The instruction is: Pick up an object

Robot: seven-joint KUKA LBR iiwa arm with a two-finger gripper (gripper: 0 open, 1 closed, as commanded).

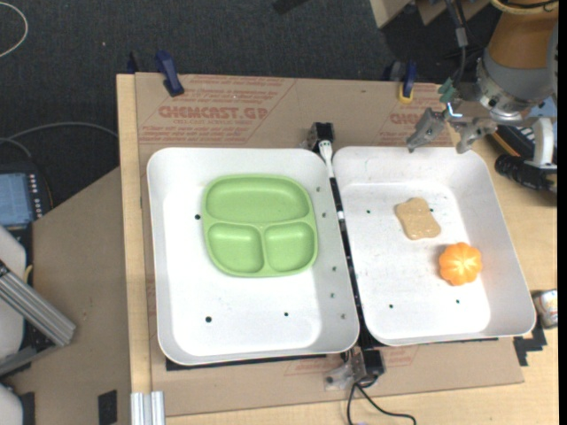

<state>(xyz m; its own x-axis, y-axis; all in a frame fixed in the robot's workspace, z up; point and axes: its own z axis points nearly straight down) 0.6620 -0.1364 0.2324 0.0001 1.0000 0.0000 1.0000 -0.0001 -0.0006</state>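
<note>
My hand (446,129) hangs open and empty over the right bin's (383,317) far rim, well short of the tan biscuit (417,219) mid-bin and the orange fruit (460,264) just nearer — I worry the round fruit rolls from closing fingers.

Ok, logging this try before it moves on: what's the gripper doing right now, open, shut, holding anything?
Gripper: open, jaws spread, holding nothing, above the far edge of the right bin.

Green tray (259,224) — orange fruit (460,264).
</note>
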